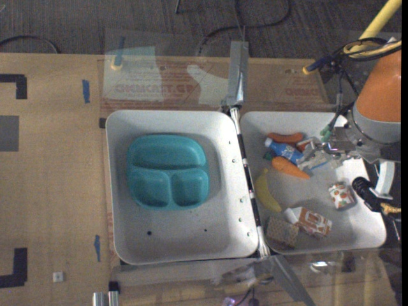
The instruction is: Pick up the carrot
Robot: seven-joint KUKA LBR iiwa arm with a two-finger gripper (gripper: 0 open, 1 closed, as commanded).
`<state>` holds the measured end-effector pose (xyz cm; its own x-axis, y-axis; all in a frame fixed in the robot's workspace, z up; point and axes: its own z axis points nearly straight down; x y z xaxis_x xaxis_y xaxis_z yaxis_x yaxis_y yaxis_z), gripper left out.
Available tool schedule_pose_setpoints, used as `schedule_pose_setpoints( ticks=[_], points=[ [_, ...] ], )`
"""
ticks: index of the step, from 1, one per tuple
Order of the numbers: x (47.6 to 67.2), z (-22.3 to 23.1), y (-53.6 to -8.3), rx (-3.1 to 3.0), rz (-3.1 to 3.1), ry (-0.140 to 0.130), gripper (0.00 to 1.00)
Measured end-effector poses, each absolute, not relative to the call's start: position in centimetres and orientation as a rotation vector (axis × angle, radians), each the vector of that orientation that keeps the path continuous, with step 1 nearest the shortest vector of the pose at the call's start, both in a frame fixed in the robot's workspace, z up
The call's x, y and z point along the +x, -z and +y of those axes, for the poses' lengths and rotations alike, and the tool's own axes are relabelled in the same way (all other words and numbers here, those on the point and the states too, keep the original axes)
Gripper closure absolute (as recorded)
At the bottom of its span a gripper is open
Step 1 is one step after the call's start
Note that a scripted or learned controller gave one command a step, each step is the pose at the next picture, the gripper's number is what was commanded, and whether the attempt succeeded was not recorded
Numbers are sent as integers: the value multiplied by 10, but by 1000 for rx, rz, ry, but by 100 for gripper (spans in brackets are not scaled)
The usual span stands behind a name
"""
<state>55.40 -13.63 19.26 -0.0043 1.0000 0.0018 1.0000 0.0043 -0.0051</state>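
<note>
While the tabletop (51, 190) carries two white bins side by side, the left bin (127, 234) holds one teal three-compartment tray (167, 171), lying toward its back-left corner. Across the divider, the right bin (370, 231) is crowded: one yellow banana (266, 193) lies along its left wall, one brown waffle-like square (282, 231) sits near the front-left corner, and one small orange-and-white carton (312, 221) lies just beside it. Two orange pieces show near the back: a reddish one (285, 137) by the back wall and the carrot (290, 167) a little nearer the bin's middle, with one blue-and-white bottle (284, 150) between them. One red-and-white packet (342, 196) rests toward the right wall. At the bin's right side the gripper (322, 150) sits just beside the carrot's right end, among the clutter; whether the fingers are spread or closed cannot be told.
</note>
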Motion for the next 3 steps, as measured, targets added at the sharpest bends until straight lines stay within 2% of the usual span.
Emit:
schedule_pose_setpoints(
  ticks=[1,2,3],
  points=[
    [576,-122,-92,-2198,-2242,-1,0],
    [575,-127,-98,-2205,-2231,-3,100],
    [631,-134,-106,-2144,-2297,0,100]
  ],
)
